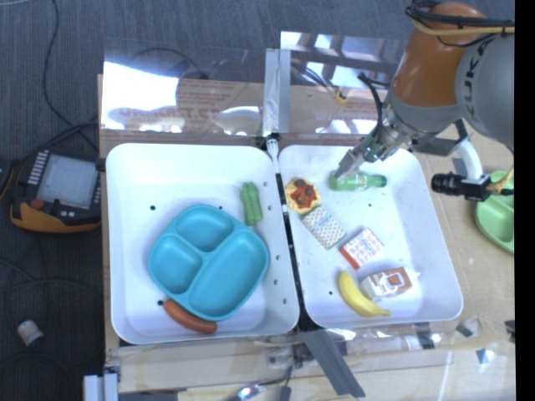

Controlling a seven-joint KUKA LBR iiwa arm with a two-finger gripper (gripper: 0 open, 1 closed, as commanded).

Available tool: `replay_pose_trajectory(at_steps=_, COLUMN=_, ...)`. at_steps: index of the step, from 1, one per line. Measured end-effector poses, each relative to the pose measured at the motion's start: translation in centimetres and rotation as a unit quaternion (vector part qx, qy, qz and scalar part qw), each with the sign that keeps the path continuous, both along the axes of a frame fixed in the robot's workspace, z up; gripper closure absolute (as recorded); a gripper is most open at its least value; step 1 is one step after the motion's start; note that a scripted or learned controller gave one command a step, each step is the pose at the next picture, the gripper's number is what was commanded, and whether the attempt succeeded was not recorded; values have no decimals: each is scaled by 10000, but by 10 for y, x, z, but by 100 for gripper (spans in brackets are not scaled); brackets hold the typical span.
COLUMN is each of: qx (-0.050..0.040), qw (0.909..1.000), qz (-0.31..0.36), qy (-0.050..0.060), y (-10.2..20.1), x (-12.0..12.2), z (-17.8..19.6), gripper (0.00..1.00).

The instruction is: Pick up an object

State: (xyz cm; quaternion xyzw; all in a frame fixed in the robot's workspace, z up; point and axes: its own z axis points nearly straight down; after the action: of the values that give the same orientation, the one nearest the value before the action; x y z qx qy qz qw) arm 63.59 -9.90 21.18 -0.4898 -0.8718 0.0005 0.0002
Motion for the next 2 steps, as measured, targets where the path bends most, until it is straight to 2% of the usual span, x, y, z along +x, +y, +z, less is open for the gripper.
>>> replay_pose_trajectory(at_steps=1, qx=-8, qw=9938, qz=1110, qy=-15, y=-21, x=17, z=65, gripper=100)
replay_pose_trajectory(at_steps=2, qx=-4, qw=9891, qz=1474, qy=-7, y=-5, x=21, z=26, gripper=100)
